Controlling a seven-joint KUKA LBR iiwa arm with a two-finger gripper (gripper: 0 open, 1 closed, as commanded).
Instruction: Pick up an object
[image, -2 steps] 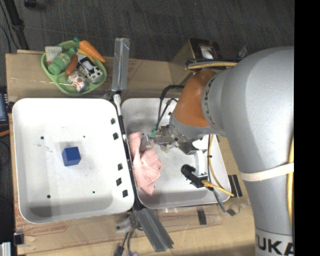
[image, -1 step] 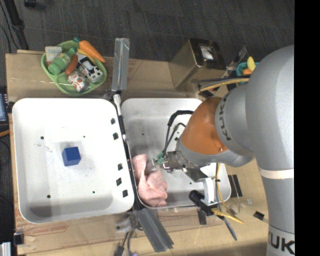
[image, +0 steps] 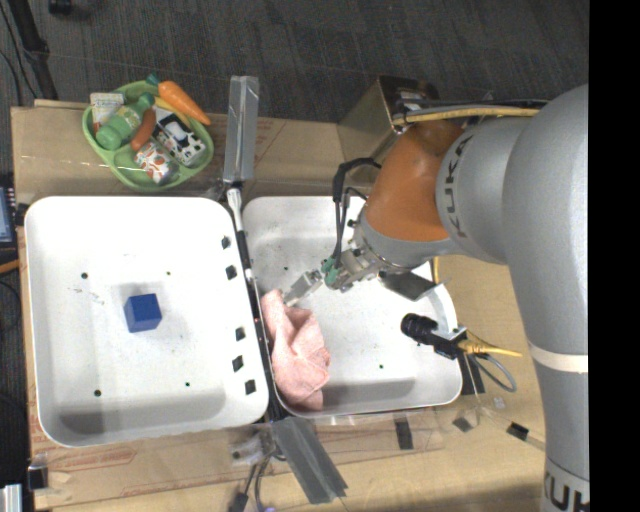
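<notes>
The camera view shows the pincer (image: 298, 291) low over the right bin (image: 400, 400), its fingers reaching toward the pink cloth (image: 297, 352) that lies crumpled against the bin's left wall. Whether the fingers are spread or pressed together I cannot tell; nothing is visibly between them. A blue cube (image: 143, 311) sits alone in the left bin (image: 60, 410). The risk, I judge: soft cloth pressed against a wall may let one finger strike the divider or pinch only a loose fold that slips free.
</notes>
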